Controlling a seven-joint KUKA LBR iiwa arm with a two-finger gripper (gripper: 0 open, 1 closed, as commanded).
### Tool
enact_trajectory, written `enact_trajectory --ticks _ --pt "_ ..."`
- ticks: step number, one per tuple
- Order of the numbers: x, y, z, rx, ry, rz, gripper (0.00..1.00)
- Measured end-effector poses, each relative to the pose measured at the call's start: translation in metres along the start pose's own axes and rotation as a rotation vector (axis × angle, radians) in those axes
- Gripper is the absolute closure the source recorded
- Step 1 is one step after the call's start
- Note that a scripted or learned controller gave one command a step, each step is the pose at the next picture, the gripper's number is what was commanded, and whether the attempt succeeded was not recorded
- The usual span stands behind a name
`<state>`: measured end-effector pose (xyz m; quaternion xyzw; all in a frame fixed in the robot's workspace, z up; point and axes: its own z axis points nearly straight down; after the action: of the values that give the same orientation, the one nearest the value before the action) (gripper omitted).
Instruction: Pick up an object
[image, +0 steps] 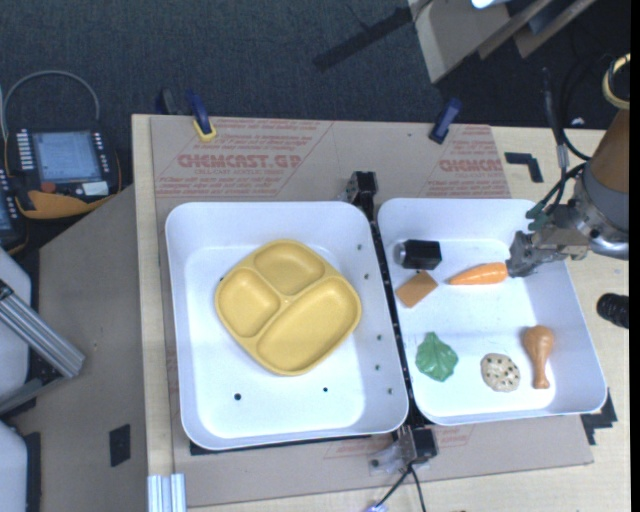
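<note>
Toward the right edge of the frame, the gripper (522, 256) sat low in the right bin (570, 310), its tip touching the thick end of the carrot (477, 274), probably lined up for a grab. Whether it was spread or pinching could not be told. The cookie (500, 371) and drumstick (539, 352) lay apart, lower right; the yellow plate (288, 305) occupied the left bin (190, 300).
</note>
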<state>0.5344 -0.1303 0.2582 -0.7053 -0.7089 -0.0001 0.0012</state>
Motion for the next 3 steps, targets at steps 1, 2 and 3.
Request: enact_trajectory --ticks 1,2,3 --pt "0.048 0.019 0.010 -0.001 -0.001 0.004 1.00" --pt "0.108 0.031 0.021 0.001 0.000 -0.001 1.00" --pt "0.157 0.043 0.034 -0.001 -0.001 0.000 1.00"
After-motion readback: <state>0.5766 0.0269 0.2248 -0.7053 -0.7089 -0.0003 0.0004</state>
